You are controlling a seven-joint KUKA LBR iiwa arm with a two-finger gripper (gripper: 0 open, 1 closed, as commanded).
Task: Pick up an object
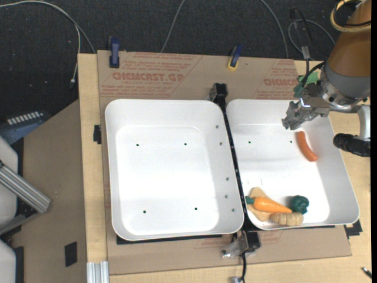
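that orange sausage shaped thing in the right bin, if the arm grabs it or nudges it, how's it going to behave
The orange sausage-shaped piece looks rounded and smooth, so it would probably roll or slide on the right bin floor if nudged from its side. It looks like small toy food, likely light and stiff. Lying apart from the pile by the near wall, with the tool beside it, it should move alone.
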